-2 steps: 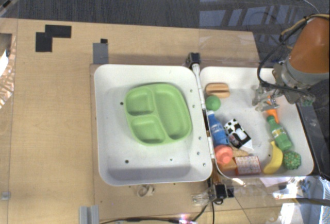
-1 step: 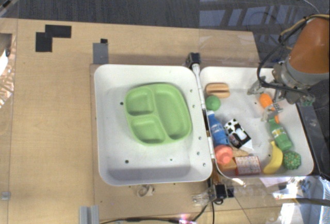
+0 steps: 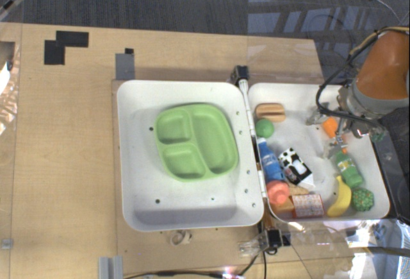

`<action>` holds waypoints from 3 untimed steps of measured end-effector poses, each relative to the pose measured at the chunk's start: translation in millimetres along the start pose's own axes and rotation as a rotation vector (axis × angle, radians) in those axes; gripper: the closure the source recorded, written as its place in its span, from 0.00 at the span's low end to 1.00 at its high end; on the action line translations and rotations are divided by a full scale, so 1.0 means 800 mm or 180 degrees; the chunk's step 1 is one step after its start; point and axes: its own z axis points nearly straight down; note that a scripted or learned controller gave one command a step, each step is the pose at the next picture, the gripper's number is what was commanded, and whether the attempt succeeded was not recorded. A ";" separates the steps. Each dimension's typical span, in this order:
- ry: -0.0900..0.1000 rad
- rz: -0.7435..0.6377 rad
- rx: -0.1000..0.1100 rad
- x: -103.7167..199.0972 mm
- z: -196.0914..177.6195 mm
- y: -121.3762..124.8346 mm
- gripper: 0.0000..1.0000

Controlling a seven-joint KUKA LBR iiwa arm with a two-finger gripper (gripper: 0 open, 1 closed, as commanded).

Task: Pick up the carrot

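tool (image 3: 337, 132) low over carrot (image 3: 329, 126) near right bin's (image 3: 301, 122) far right corner | grip state: cannot tell | risk: carrot slips out, or green bottle (image 3: 346, 167) close by gets nudged

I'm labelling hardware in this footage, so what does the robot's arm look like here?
The arm enters from the view's right as a rounded, bulky body: a broad orange band on top, a grey section beneath it. Dark cables loop off its left side. Below the grey section sits the gripper, a small cluster of grey metal parts, too cluttered to make out in detail.
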 end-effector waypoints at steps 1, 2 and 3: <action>-0.0004 0.0382 0.0003 0.017 -0.001 0.004 0.00; -0.0009 0.0698 0.0006 0.055 -0.002 0.013 0.00; -0.0011 0.0007 0.0008 0.085 -0.003 0.018 0.00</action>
